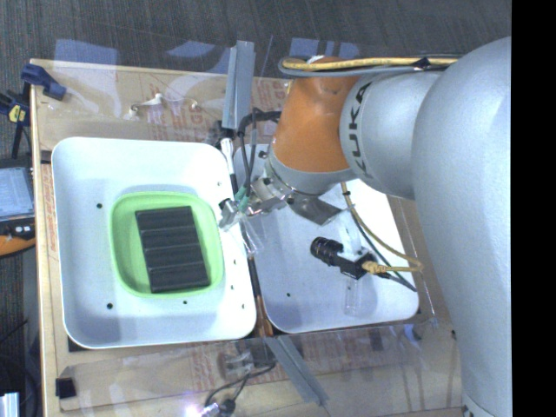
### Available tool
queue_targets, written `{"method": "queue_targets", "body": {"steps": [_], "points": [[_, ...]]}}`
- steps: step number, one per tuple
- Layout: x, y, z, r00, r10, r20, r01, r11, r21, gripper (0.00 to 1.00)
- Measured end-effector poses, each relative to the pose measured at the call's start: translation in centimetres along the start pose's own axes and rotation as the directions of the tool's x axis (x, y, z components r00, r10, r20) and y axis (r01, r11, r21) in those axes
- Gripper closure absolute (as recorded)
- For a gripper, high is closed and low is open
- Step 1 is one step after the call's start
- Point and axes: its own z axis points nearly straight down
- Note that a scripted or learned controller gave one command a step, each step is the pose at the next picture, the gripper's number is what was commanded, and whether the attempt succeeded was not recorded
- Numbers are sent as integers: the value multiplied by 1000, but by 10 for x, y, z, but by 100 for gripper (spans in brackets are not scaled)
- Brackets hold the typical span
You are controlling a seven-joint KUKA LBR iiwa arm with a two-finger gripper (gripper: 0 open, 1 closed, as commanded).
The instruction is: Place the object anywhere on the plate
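The green plate point(124, 241) sits in the middle of the left bin point(74, 168), & the black ridged block point(172, 248) lies flat on it, so the job looks done. The hand point(236, 211) hangs over the wall between the 2 bins, near the plate's right edge. It's small & blurry, so open or closed: can't tell. The right bin point(300, 307) is partly hidden by the arm point(408, 146); a black part on a cable point(328, 250) hangs over it.
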Motion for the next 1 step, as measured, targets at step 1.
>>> {"method": "queue_targets", "body": {"steps": [1], "points": [[-1, 0, 0, 1000, 1, 0, -1, 1000, 0, 0]]}}
